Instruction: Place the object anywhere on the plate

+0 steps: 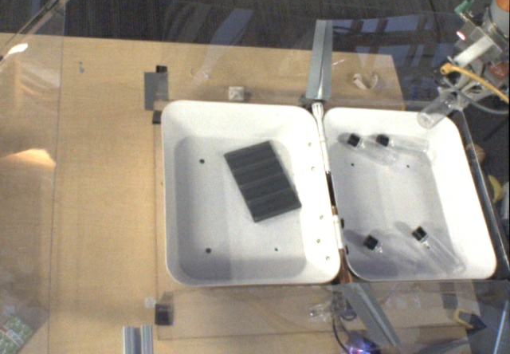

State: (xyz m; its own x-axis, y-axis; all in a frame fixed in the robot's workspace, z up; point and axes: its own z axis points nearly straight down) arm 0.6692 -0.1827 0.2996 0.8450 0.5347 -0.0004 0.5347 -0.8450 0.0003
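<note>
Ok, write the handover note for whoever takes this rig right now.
Gripper: at the top right, over the far corner of the right bin, with a clear tube at its tip; a real grip can't be confirmed.
Plate: dark ribbed slab lying flat in the left bin, nothing on it.
Right bin: four more clear tubes with black caps, two at the far end, two at the near end.
Done: no tube on the plate.
Left: carry a tube to the plate and release it.

Wooden bench bears two white bins (touching, side by side)
</note>
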